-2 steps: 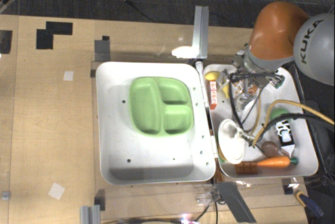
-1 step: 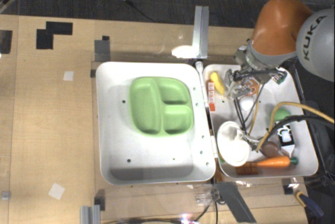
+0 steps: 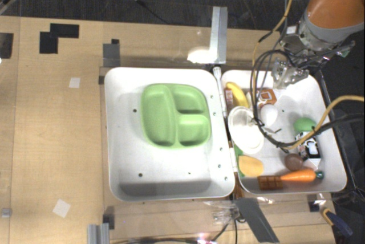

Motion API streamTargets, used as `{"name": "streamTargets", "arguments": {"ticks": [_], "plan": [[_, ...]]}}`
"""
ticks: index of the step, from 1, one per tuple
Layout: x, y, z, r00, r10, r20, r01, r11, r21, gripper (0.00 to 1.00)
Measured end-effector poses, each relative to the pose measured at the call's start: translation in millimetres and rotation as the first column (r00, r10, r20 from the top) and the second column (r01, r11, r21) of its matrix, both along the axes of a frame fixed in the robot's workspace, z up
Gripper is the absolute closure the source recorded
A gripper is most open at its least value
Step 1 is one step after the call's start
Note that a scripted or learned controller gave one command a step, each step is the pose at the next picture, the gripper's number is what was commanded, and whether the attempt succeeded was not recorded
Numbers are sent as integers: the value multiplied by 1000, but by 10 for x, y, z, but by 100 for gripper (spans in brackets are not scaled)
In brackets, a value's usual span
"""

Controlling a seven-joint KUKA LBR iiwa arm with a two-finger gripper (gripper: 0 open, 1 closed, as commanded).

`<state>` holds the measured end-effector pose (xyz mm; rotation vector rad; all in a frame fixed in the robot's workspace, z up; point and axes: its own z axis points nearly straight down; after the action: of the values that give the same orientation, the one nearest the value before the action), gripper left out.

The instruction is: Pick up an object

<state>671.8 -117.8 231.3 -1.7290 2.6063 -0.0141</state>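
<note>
The end effector [image 3: 283, 73] is seen at the rear of the right bin [image 3: 333, 180], hanging below the orange-banded wrist amid a tangle of black cables; whether it is released or clenched cannot be told, and nothing is seen gripped in it. The candidate objects are all crowded in the right bin: a banana [image 3: 237, 94] by the rear left wall, a white cup [image 3: 244, 123] just in front of it, a green toy [image 3: 304, 124] toward the right, and a carrot [image 3: 297, 176] lying lengthwise along the front wall, beside a brown block [image 3: 269, 182]. The left bin [image 3: 122, 180] is occupied by a green divided tray [image 3: 174, 115].

The step in hand is judged to be the choice of a target and the approach to it. A clean pick is best served by an object with free space on two opposite sides. The banana is nearest, but it is hemmed in by the wall and the cup, so a narrow approach across its width would be needed. The carrot is better isolated on its upper side. Snagging by the loose cables over the bin should be guarded against during the descent.
</note>
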Motion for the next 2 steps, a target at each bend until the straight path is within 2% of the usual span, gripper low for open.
{"name": "streamTargets", "arguments": {"ticks": [1,2], "plan": [[-75,-890,-194,964,265,-10,-265,964,-1,100],[-67,-865,-191,963,268,-9,-268,963,0,0]]}}
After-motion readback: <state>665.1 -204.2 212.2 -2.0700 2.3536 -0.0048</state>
